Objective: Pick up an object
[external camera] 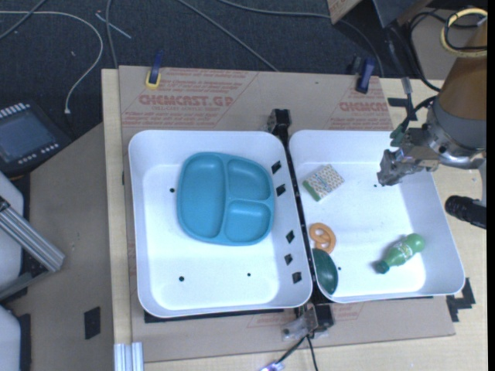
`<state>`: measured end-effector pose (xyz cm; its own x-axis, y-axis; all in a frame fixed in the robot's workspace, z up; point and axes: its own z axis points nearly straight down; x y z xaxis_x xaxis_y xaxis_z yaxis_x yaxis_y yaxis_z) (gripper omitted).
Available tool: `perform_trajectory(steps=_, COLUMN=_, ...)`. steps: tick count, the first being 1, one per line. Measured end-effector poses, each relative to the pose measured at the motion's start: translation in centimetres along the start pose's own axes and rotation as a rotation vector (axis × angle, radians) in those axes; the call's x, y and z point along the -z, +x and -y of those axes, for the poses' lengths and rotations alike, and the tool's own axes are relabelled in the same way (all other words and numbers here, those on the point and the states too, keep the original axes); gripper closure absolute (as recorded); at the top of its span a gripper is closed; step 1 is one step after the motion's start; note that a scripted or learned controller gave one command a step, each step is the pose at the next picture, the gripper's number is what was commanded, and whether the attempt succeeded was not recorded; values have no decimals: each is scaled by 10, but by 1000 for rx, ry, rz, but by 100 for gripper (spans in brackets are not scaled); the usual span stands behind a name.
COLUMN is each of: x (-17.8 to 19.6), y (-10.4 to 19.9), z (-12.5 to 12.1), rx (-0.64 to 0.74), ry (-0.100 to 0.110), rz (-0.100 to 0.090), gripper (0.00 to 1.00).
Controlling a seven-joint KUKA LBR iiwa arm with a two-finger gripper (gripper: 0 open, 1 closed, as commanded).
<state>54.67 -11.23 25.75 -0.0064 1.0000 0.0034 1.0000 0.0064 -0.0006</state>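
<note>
- Near edge of desk: bare brown board in front of both bins, a cable connector at the seam between them.
- Right bin, near side: green bottle lies tilted on its side, close to the front-right rim, with open floor to its left.
- Dark green spoon-like piece sits in the right bin's near-left corner, right against the divider wall.
- Orange pretzel-shaped ring just behind it, touching or nearly so, also tight to the left wall.
- Left bin: blue sectioned plate sits centre-to-far, its right edge near the divider; wide clear white floor along the near side and left side.
- Small checkered green-white block in the right bin's far-left part, slightly off the wall, free floor all round.
- Middle of right bin is open white floor, between block, bottle and pincer.
- Pincer hangs at the right bin's far-right area, well apart from every object, nothing between its fingers; open or closed, can't tell at this angle.
- Arm enters over the right rim.
- Far edge: printed board with two blue clamps, cables on dark floor beyond.
</note>
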Motion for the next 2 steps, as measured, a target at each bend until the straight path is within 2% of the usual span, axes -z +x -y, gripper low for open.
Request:
perform_trajectory(steps=1, x=-6, y=54, z=-1, rx=0, ry=1, rz=0, gripper=100)
perform_trajectory(steps=2, x=-12, y=116, z=14, rx=0, ry=3, rz=-1, gripper=100)
